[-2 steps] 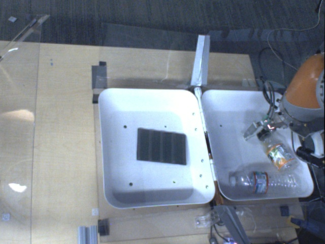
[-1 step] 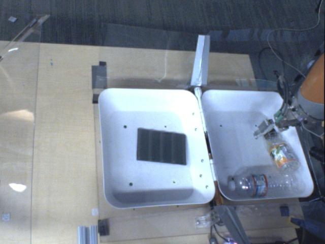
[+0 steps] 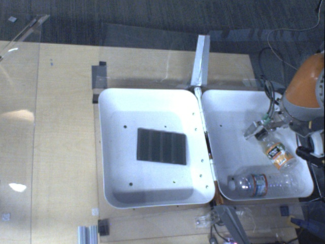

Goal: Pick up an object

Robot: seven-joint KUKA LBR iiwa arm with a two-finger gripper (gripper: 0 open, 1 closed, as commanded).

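I've got the gripper (image 3: 260, 128) low in the right bin (image 3: 223, 111), at eleven o'clock of the small bottle (image 3: 277, 154); its grip I cannot tell.

Tabletop (image 3: 61, 151): pale wood, with glare patches near its left edge.

Two shallow white bins side by side, rims touching at centre. Left bin (image 3: 109, 151): rounded corners, small dark holes dotted over its floor. Dark ribbed rectangular mat (image 3: 161, 146) lies flat near the middle of that floor.

Right bin (image 3: 223, 116): same make.

Grey metal bar (image 3: 200, 60) runs up and away from the point where the bins meet at the far side.

Small black bracket (image 3: 99, 78) by the left bin's far-left corner; another (image 3: 103, 227) near its near-left corner.

Dark carpet (image 3: 127, 4) beyond the tabletop. Loose cables (image 3: 274, 39) at upper right.
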